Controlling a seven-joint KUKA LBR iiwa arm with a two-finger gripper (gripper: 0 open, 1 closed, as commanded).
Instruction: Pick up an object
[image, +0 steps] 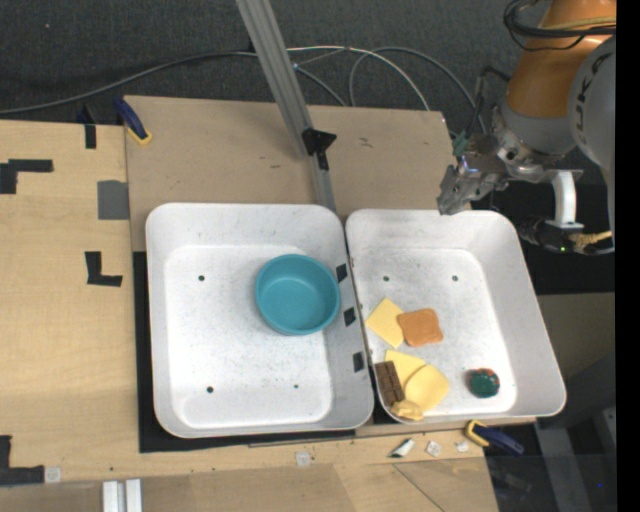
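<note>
Camera view puts the end effector (462, 188) above the right bin's (520, 260) far rim, its state impossible to tell. Crowded yellow pieces (385, 322) and cracker (419, 327) near the divider risk a glancing miss.

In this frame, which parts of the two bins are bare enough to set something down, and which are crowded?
Right bin: the far half is bare; the near half is crowded with yellow pieces, an orange square, a brown bar and a green ball. Left bin: bare floor left of and nearer than the blue bowl.
</note>
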